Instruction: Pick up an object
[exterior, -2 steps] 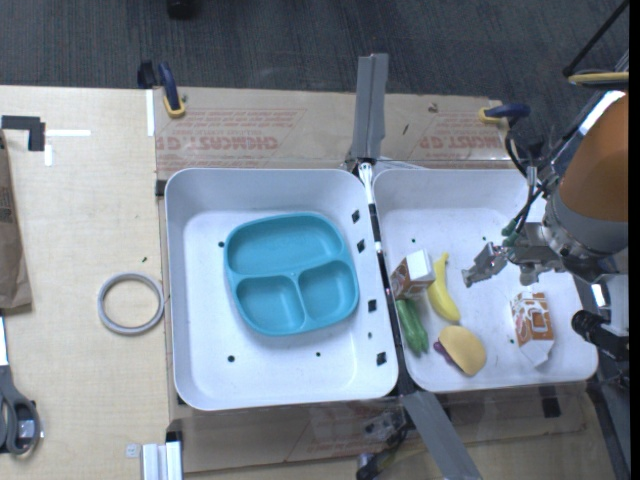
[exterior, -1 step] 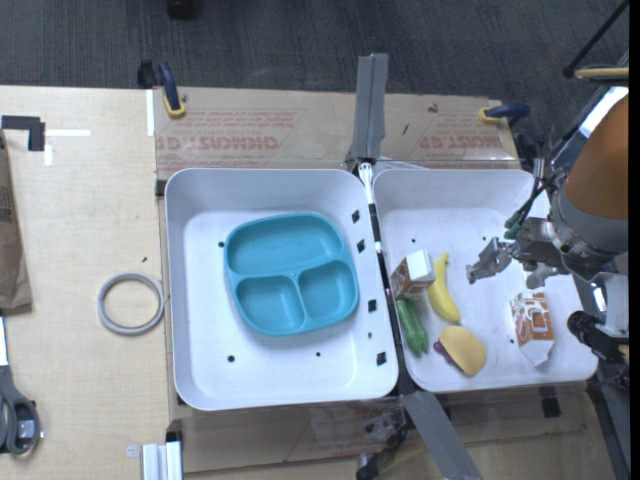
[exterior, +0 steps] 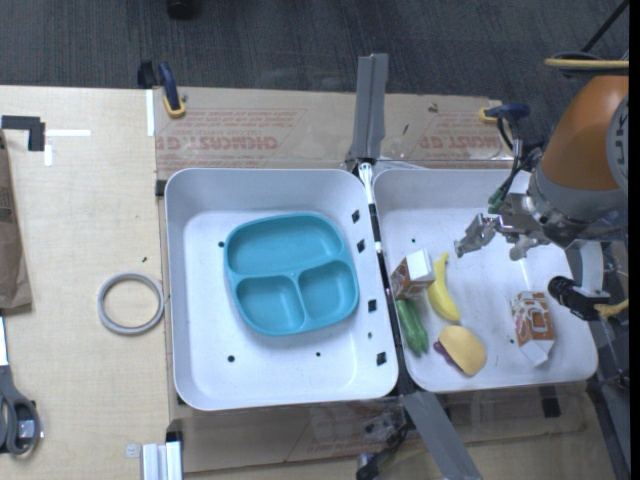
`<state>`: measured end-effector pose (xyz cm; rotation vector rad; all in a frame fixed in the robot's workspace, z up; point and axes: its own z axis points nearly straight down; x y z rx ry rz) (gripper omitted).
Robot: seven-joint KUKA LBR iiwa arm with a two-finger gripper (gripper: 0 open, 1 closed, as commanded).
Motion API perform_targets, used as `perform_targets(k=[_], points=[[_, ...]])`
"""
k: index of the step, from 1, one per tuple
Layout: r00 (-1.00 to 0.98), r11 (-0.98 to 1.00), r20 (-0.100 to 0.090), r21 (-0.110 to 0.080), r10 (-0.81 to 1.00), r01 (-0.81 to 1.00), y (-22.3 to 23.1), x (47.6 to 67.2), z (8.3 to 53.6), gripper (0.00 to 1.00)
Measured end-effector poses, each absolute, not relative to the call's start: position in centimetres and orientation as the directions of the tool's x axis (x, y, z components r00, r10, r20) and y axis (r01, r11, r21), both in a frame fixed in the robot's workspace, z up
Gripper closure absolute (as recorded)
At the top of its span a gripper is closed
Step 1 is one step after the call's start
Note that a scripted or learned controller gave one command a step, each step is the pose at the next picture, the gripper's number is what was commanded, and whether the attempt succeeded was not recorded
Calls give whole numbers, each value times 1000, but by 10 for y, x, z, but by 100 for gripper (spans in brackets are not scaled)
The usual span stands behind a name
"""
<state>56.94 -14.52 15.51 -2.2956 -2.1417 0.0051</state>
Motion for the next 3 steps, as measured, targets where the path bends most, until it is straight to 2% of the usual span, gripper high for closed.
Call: perform_targets(k=[1,2,3], points=[[-158,158,1,-5,987,987,-103,526,89,0],[-153,153,2,-8,988,988,-105,526,97,100],[-149,149,3,-11,989,989,-106,525,104,100]])
